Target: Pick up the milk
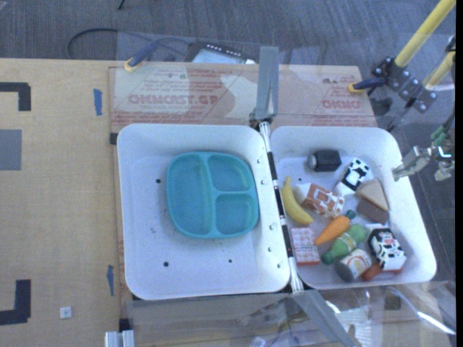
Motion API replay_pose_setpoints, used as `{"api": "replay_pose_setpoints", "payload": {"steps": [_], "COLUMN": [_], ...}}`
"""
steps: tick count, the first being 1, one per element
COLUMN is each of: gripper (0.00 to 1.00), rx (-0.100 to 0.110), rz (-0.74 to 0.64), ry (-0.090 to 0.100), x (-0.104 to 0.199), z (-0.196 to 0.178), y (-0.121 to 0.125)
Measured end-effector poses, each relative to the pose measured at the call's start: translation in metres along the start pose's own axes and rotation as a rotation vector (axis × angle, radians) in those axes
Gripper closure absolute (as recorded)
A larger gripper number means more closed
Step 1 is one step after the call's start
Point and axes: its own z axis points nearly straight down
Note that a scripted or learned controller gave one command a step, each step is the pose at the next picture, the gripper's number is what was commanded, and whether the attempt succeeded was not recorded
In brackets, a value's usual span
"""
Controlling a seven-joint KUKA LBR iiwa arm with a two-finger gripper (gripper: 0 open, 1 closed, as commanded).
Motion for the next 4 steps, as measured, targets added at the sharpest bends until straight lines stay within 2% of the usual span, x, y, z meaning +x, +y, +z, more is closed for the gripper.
{"api": "replay_pose_setpoints", "payload": {"steps": [1,2,3,4], "gripper": [0.0,0.0,1.0,1.0], "rx": [0.001,-0.003,-0.004,0.001], "rz": [-0.131,-0.202,-0.194,-0.137], "ry": [0.001,0.009,0.0,0.001], "x": [0.025,0.002,-0.004,0.043], "z": [0.131,0.177,0.167,0.079], "y": [-0.014,-0.047,-0.047,-0.054]}}
